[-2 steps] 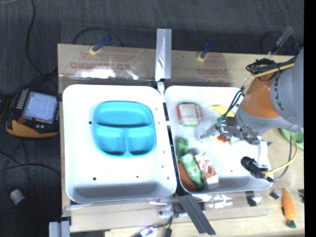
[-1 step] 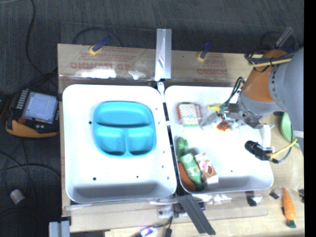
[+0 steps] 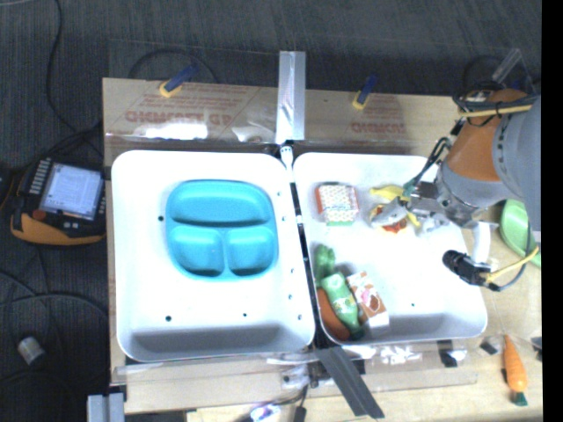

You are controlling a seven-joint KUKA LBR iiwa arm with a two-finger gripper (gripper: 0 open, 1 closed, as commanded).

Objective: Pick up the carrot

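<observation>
The gripper (image 3: 412, 207) hangs over the far part of the right bin (image 3: 440, 310), close to a small cluster of yellow and red items (image 3: 387, 207). How far the claw is open cannot be told, and nothing can be seen held in it.

The carrot (image 3: 324, 311) is judged to be the orange body in the near-left corner of that bin, against the wall. A green item (image 3: 339, 292) lies partly over it and a small carton (image 3: 368, 295) sits just beside it.

For a good approach:
1. Travel across the bin to the corner.
2. Descend on the exposed orange flank, clear of the wall.
3. Close across the short axis.

The visible part runs roughly from the far side towards the near side, along the wall. Which end is the tip cannot be told.

A similar orange object (image 3: 515, 372) lies on the bench (image 3: 413, 112), outside the bin.
</observation>
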